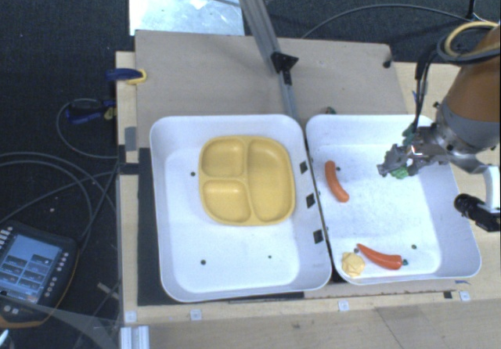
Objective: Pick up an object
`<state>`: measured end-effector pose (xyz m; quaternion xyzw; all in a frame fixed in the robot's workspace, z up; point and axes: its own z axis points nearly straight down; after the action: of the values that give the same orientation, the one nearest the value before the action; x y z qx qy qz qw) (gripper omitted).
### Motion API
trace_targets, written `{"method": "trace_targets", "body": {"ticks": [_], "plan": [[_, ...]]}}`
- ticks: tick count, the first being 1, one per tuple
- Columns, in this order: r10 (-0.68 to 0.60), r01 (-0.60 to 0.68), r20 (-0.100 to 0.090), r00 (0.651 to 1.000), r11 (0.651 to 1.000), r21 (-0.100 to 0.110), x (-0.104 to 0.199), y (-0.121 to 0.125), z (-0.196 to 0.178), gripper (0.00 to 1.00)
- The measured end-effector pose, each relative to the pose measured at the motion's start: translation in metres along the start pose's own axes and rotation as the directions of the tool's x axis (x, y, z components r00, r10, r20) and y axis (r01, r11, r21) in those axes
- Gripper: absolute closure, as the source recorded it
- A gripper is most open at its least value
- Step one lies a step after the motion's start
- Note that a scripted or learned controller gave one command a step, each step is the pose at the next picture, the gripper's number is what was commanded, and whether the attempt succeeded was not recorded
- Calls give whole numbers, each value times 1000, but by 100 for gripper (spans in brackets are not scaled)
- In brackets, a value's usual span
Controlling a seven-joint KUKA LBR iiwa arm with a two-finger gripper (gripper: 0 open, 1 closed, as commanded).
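Observation:
My gripper (398, 166) hangs over the upper right part of the right bin (438, 222). A small green object (401, 174) shows right at its tip, partly hidden by it; I cannot tell whether it is held or lying beneath. An orange sausage-shaped piece (337, 181) lies in the bin's left part, well left of the gripper. Near the front edge lie a red-orange pepper-like piece (380, 257) and a small pale yellow lump (353, 264), side by side.
The left bin (180, 261) holds a yellow divided plate (246, 181). A slanted grey pole (258, 11) ends at a clamp behind the bins. Cables and a pendant (27, 261) lie on the floor at left.

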<state>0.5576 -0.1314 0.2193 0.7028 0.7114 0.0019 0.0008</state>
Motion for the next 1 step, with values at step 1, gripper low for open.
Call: {"method": "trace_targets", "body": {"ticks": [1], "plan": [[1, -1, 0, 1000, 1000, 0, 42, 17, -7, 100]]}}
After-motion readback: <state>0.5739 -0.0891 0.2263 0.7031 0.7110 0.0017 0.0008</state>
